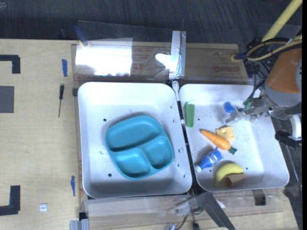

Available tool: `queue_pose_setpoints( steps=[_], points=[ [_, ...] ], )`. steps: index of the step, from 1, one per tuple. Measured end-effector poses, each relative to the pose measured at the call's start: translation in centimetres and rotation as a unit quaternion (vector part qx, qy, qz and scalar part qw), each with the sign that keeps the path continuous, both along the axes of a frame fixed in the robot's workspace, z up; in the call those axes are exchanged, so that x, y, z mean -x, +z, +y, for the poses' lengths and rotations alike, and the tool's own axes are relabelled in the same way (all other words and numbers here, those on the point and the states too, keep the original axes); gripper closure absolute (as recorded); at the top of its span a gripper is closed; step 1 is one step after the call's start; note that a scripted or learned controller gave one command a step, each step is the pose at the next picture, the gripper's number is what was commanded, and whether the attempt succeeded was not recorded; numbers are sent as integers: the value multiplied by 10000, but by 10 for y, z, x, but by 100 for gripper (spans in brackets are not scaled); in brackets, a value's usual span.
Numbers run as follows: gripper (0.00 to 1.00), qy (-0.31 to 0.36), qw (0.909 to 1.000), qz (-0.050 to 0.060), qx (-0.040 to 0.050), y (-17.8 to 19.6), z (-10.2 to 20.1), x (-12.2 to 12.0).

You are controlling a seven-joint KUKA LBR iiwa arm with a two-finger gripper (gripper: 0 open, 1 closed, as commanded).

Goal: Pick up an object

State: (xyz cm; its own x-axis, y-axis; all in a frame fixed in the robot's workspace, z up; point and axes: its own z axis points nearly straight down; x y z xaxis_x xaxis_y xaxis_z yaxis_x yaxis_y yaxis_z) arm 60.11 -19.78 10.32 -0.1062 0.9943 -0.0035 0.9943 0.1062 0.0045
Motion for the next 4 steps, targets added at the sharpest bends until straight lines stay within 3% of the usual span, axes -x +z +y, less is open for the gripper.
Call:
queue_pose_setpoints(
  steps=[1, 2, 3, 4],
  points=[
    [0, -1262, 9920, 3, -27, -16, 66, 29],
    [100, -1258, 9921, -14, -20, -5, 65, 28],
    [0, -1259, 9920, -9, -20, -6, 65, 28],
    [100, -1251, 9921, -23, -19, 5, 66, 27]
  ],
)
